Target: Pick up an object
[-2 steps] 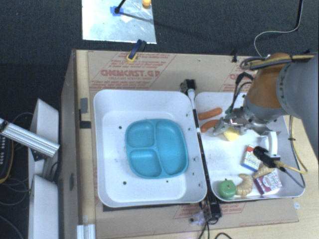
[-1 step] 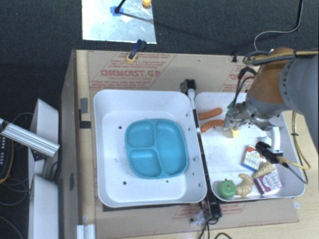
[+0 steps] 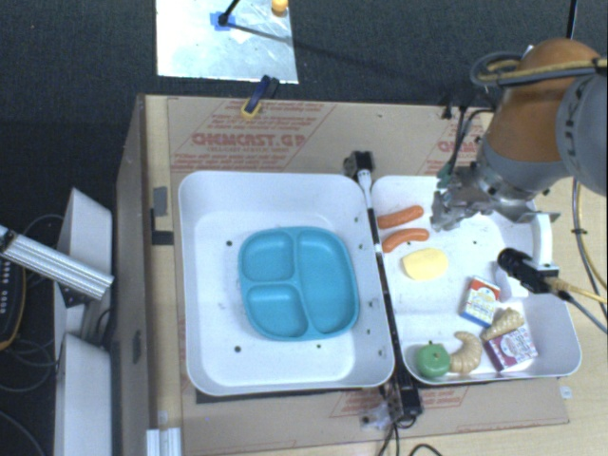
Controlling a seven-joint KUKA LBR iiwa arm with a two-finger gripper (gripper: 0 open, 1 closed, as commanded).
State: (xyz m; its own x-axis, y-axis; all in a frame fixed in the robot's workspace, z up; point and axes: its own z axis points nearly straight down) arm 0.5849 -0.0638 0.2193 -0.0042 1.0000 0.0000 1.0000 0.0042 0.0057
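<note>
Left bin (image 3: 204, 283): plain white.
Right bin (image 3: 560, 335): plain white.
Divided plate (image 3: 296, 283): solid light blue.
Two sausages (image 3: 403, 228): orange-red.
Round lump (image 3: 425, 263): pale yellow.
Apple (image 3: 433, 360): green.
Croissant (image 3: 466, 351): tan.
Small carton (image 3: 480, 302): blue and white with a red patch.
Packet (image 3: 514, 350): dark red and white.
Cone (image 3: 504, 324): light tan.
Arm (image 3: 537, 112): grey, with an orange band.
Bench sheet (image 3: 256, 141): light brown with faded red print.
Floor (image 3: 76, 84): dark grey.
Floor sheet (image 3: 224, 27): shiny silver.
</note>
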